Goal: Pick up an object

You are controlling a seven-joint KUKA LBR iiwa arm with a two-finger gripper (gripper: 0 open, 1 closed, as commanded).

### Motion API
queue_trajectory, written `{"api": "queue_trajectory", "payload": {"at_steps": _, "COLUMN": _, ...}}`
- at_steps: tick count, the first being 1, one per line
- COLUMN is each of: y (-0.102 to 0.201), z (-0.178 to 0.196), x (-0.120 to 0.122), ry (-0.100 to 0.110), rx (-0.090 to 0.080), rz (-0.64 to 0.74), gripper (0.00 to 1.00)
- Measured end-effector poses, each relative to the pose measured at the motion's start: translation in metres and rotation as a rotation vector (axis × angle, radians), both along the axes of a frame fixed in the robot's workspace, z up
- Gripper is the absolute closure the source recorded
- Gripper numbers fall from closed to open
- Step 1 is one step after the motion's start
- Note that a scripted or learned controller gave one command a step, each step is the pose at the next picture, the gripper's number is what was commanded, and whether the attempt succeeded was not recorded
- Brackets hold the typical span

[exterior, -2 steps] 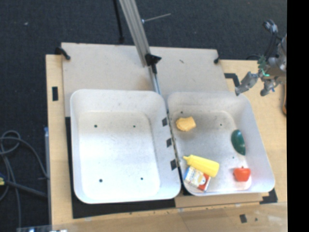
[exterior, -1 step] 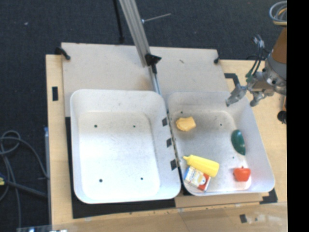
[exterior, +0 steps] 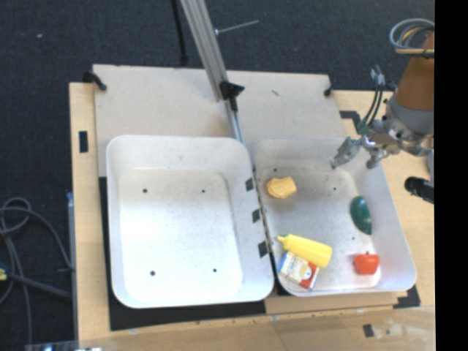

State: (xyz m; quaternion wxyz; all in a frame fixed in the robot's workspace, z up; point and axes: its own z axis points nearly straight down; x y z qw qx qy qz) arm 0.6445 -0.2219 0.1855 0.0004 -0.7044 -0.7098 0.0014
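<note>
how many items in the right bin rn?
4, all in the right bin: yellow lump upper left, green piece right side, mustard bottle front centre, red item front right. None looks hidden.

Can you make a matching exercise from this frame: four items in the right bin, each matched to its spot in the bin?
Things:
1. tan lumpy object
2. green object
3. yellow bottle
4. red object

Places in the right bin:
A. front right corner
B. front left, its lower end on a small carton
C. near the right wall, mid-depth
D. left side, near the divide between the bins

Pairs: 1-D, 2-C, 3-B, 4-A
</note>
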Motion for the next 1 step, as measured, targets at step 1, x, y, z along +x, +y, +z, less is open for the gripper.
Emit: {"api": "queue_trajectory", "payload": {"at_steps": 1, "y": 0.0029, "z": -0.0473, "x": 0.0082, "ry": 0.000, "rx": 0.000, "rz": -0.001, "gripper": 0.00}}
